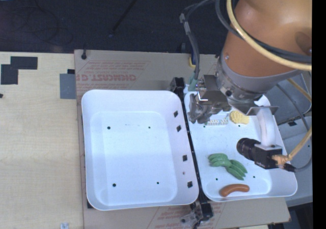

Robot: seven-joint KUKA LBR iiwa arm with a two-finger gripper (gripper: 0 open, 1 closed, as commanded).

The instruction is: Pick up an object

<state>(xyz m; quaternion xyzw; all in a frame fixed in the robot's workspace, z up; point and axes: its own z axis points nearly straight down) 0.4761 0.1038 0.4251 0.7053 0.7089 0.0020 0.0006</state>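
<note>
My gripper (202, 112) hangs low over the far left part of the right bin (285, 188), close to the wall between the two bins. A small pale ridged piece (219, 120) lies just to its right, and a yellow corn-like piece (238, 117) lies beyond that. A green pea pod bunch (227, 165) rests in the middle of that bin. An orange sausage (234, 190) lies near its front edge. Nothing shows in the gripper's grasp.
The left bin (91, 121) stands beside the right one, with a black clip strip (186, 136) running between them. Both rest on a cardboard sheet (127, 70) on the pale bench. The large orange and grey arm body covers the right bin's far end.
</note>
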